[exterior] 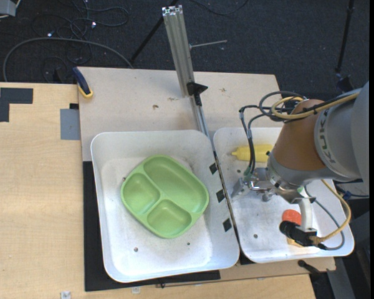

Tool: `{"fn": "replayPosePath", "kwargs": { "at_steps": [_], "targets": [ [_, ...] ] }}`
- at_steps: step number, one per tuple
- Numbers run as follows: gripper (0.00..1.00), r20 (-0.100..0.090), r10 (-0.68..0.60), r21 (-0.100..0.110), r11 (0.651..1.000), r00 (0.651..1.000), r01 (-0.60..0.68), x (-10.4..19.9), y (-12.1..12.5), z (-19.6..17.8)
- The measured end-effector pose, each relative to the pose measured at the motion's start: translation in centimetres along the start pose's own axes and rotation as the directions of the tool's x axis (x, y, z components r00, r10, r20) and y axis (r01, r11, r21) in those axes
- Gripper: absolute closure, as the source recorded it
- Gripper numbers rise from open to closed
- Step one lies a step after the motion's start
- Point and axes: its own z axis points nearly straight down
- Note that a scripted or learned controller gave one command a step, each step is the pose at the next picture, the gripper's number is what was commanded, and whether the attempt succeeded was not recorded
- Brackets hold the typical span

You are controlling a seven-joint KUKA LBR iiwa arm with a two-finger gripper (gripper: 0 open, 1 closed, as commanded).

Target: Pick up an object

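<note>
Reaching in from the right, the grey arm [340, 136] bends down over the right bin [262, 245], its orange band [299, 145] just above the wrist. The gripper [252, 187] sits low in the left half of that bin, close to the rim shared with the left bin [112, 254]. The wrist hides its tip from above, so I cannot tell whether it is released, clenched or grasping anything.

Three things are there for the picking. A yellow object [246, 152] lies at the back of the right bin, just behind the gripper and partly covered by the arm. A small orange object [290, 216] lies towards the front right of the same bin, apart from the gripper. A green plate [164, 195] with three compartments lies flat in the middle of the left bin, well apart from the gripper.

Dark lettering [320, 139] runs along the grey casing beside the orange band, but it is cut off and too foreshortened to read. Nothing else carries a legible label.

An aluminium post [178, 48] stands behind the bins, roughly in line with the shared rim. A tool [83, 83] with a blue and yellow handle lies on the bench [137, 95] at its back left corner. Small black clips [219, 195] sit along the shared rim.
</note>
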Motion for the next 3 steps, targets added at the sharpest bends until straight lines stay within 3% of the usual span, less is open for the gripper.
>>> {"fn": "replayPosePath", "kwargs": {
  "at_steps": [1,3],
  "targets": [
    [1.00,-0.007,0.003,-0.006,1.000,1.000,-0.003,0.3,0.2,-1.1],
    [1.00,0.002,-0.001,0.003,1.000,1.000,0.001,0.6,-0.1,-9.6]
  ]
}}
